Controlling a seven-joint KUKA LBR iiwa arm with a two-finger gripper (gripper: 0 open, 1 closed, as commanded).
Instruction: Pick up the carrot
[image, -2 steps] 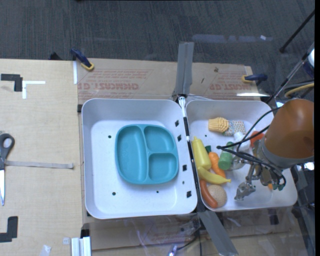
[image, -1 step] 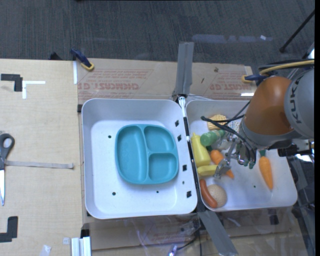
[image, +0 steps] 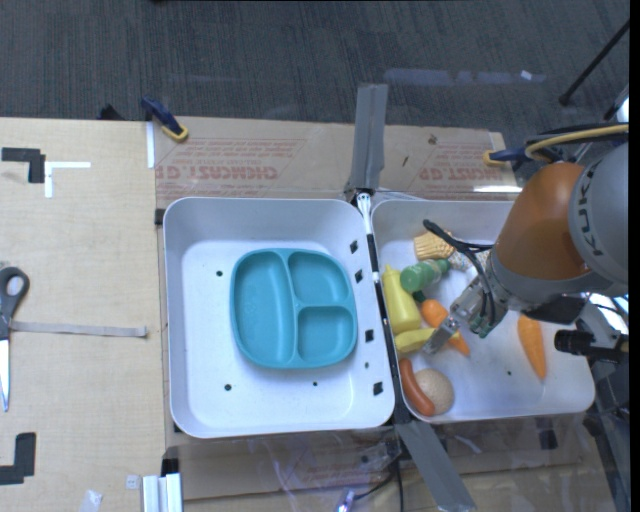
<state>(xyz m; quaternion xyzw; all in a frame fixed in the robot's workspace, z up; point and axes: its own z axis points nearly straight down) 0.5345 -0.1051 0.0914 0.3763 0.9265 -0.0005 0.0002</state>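
1. The carrot (image: 533, 346) lies in the right bin (image: 560, 400), near its right wall, long axis roughly upright in the view with the thin end pointing toward the near edge. It lies apart from the other food, and nothing is touching it.
2. The gripper (image: 452, 325) is to the carrot's left, low over the middle of the same bin, its tips at a small orange piece (image: 434, 313). Whether the jaws are clenched or released cannot be told from this angle.
3. The arm's orange band (image: 540, 225) and grey body hang above the right bin's far right part, covering some of its floor.
4. Left of the gripper sits a cluster of toy food: a yellow banana (image: 400, 305), a green piece (image: 422, 274), a tan cracker (image: 432, 247) at the far end, and a pale egg-like ball (image: 434, 386) beside a red sausage (image: 414, 388) at the near end.
5. The left bin (image: 200, 390) holds a teal divided plate (image: 294, 307), lying flat near its middle.
6. On the surface (image: 80, 400) at the left edge lie scissors (image: 8, 300).
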